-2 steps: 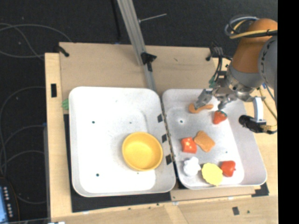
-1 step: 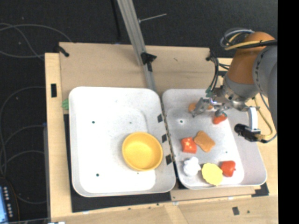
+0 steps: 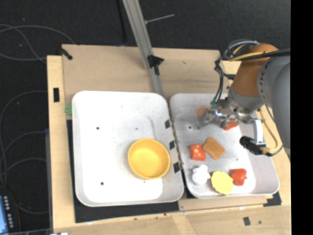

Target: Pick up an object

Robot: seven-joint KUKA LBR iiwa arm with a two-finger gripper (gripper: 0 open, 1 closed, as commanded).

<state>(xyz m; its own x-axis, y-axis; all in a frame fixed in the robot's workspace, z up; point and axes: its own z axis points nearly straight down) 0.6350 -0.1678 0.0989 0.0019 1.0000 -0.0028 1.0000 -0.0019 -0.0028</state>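
the end effector (image 3: 218, 115) hangs low over the far part of the right bin (image 3: 264, 185); whether it is apart or together i cannot tell. nearer lie an orange-red block (image 3: 198, 152), a brown piece (image 3: 214, 148), a yellow disc (image 3: 222, 181). a yellow bowl (image 3: 148, 158) sits in the left bin (image 3: 98, 111).

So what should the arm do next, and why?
Probably lower a little onto the small red piece showing just under the gripper at the back of the right bin. It is the closest item; the brown piece lies farther forward.
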